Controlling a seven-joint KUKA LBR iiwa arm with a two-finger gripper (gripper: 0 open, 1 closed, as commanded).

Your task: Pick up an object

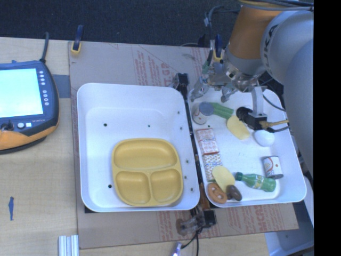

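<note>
Objects lying scattered in right bin point(294, 192): green bottle point(257, 181) and can point(272, 167) near front right corner. I'm hovering gripper point(213, 91) over bin's back left corner, above green cylinder point(221, 110), likely lining up grab. Finger state: can't tell. Yellow tray point(146, 171) sitting in left bin point(90, 143), out of my way.

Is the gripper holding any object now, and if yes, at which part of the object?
Nothing shows between the fingers of the gripper. It hangs over the back of the right bin, above the green bottle, with no object in it.
</note>
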